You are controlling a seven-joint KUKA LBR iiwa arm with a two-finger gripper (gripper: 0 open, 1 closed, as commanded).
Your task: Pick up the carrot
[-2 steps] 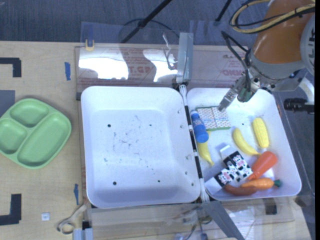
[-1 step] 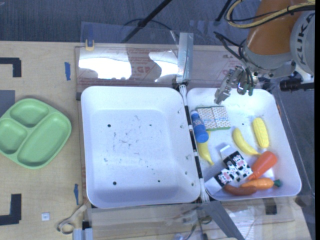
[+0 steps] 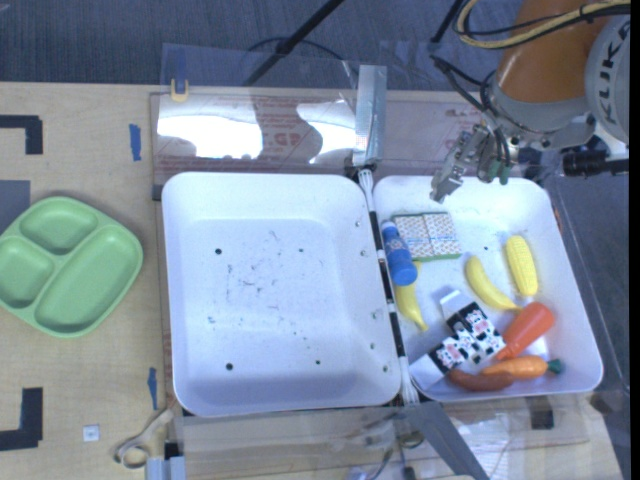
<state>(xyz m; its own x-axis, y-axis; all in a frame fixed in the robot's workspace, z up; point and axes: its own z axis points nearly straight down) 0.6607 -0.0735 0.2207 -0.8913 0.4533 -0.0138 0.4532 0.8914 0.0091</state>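
- The arm [image 3: 560,38] reaches in from the right and hangs over the far edge of the right bin [image 3: 575,268].
- The gripper [image 3: 447,183] sits high above the far corner of that bin, with nothing between its fingers. They look a little spread apart, but they are small and blurry.
- The carrot [image 3: 512,368] lies at the near end of the right bin. It is orange with a green tip at its right end, and it lies almost flat.
- An orange-red pepper-like thing [image 3: 528,325] lies just behind the carrot and touches it. A black and white box [image 3: 468,338] sits just to the left.
- A banana [image 3: 488,283] and a corn cob [image 3: 520,263] lie in the middle of the bin, between the gripper and the carrot.
- I think the job is only at the start. The gripper is well apart from the carrot.
- Next, the gripper should move over the bin to the near end, pass above the banana and corn, and come down on the carrot's middle.
- It must be careful, because the neighbours are so close that the fingers could bump them or grab the wrong thing.
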